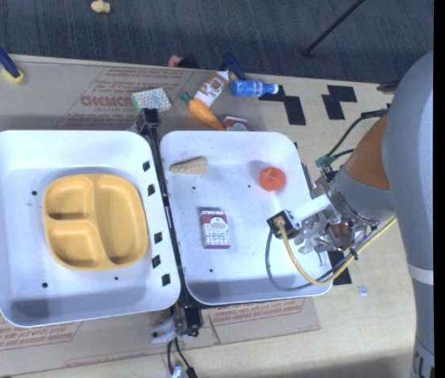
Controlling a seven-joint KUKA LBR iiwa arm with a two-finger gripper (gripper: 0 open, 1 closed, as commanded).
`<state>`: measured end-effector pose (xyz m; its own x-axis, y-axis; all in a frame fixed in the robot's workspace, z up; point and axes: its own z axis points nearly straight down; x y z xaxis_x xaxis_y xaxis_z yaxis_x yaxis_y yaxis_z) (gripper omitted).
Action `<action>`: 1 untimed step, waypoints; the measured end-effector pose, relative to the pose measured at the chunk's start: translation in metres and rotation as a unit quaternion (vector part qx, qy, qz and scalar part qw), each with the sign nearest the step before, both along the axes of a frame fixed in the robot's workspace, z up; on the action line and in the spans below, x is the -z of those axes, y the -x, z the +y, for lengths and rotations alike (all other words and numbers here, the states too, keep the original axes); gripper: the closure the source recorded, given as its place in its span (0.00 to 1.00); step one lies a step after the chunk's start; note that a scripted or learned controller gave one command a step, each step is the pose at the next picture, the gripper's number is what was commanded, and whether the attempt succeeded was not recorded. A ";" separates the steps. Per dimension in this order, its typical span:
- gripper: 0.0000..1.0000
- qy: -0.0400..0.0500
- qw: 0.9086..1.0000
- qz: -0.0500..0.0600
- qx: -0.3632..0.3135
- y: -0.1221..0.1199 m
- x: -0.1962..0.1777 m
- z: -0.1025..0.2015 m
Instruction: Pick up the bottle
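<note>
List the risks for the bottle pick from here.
1. The bottle lies on its side outside both bins, behind the right bin; it may roll when touched.
2. The carrot and small box lie close beside it and could get knocked.
3. The gripper sits at the bin's right rim, so its yellow cable may snag there.

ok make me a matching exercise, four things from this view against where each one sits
Things:
1. yellow tray
2. blue bottle
3. red ball
4. gripper

Places:
A. on the bench behind the bins
B. over the right bin's right rim
C. in the left bin
D. in the right bin, upper right part

Pairs: 1-C, 2-A, 3-D, 4-B
</note>
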<state>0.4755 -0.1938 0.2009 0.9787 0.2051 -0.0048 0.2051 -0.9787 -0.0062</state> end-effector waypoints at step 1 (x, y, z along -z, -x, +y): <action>1.00 0.000 1.000 0.000 -0.001 0.000 0.002 0.006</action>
